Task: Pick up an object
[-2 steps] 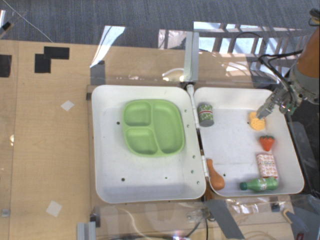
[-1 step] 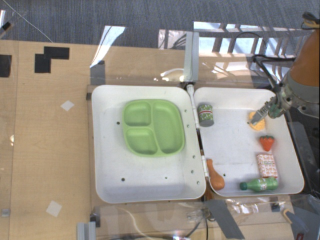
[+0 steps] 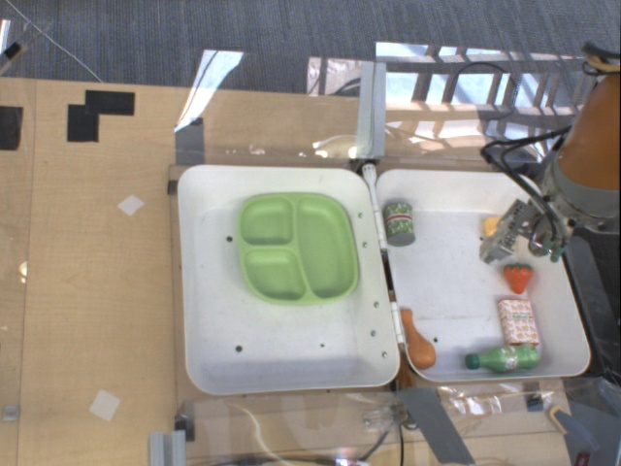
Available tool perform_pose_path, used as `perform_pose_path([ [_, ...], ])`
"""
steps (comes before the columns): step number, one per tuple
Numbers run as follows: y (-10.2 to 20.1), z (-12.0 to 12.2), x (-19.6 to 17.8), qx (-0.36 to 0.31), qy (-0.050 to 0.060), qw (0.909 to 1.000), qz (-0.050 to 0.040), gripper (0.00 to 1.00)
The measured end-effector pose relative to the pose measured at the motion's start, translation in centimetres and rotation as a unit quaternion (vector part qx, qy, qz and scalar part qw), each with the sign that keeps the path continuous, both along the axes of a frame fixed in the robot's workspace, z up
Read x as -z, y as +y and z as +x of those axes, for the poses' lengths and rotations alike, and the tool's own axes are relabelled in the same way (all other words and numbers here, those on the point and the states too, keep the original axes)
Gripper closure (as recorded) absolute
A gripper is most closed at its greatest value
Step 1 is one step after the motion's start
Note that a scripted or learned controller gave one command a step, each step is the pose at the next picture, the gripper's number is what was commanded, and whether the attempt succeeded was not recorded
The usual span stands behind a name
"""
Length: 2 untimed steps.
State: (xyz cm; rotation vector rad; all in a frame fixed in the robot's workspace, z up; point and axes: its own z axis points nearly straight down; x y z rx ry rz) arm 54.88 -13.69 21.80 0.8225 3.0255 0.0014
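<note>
Green bottle [image 3: 503, 359] on its side, long axis left-right, cap leftward; gripper [image 3: 506, 240] apart, grasp indiscernible.

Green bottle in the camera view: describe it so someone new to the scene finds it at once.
Start at the right white bin, the one without the green divided plate. Go to its near edge, toward the right corner: the green bottle lies on its side there, just below the red-and-white carton. It is the only green, long, thin item in that bin; the orange piece to its left is stubbier.
</note>
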Motion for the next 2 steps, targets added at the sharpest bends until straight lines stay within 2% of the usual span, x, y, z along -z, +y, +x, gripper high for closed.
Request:
perform_pose_path([
  [1,-3.0,-6.1,-1.5,0.097,0.000,0.9953,0.0000,1.00],
  [2,-2.9,-5.8,-2.7,0.093,-0.004,0.9957,-0.0004,1.00],
])
